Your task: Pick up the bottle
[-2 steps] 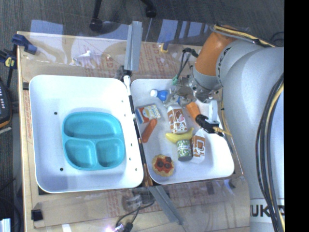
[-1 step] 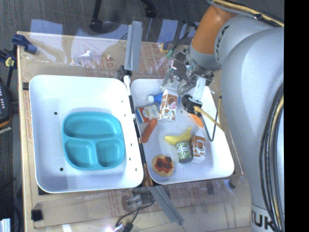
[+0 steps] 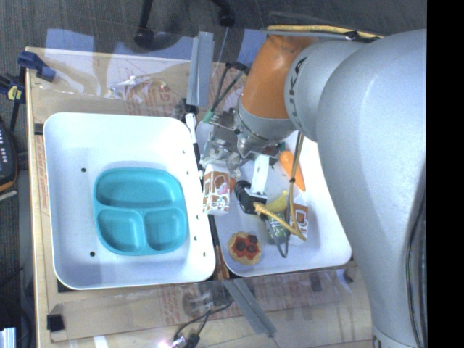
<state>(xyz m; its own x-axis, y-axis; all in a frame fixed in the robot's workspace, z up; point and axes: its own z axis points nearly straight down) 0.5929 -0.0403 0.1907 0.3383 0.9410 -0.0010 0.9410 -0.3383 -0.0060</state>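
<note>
A white bottle [image 3: 259, 175] with a dark end lies tilted among the clutter in the right bin [image 3: 330, 227]. A small clear greenish bottle-like item [image 3: 275, 228] lies just below it, partly under a yellow banana [image 3: 278, 210]. My gripper [image 3: 220, 145] hangs low over the right bin's upper left corner, just left of and above the white bottle and right above a brown-and-white carton [image 3: 216, 191]. The grey arm with its orange band [image 3: 270, 78] hides the bin's far part. No object is seen held.
The left bin [image 3: 65, 143] holds a teal divided tray [image 3: 139, 210]. The right bin also has an orange carrot [image 3: 293, 170], a second carton [image 3: 301, 220] and a round tart [image 3: 245, 246]. The rim between the bins [image 3: 205, 216] runs close beside the gripper.
</note>
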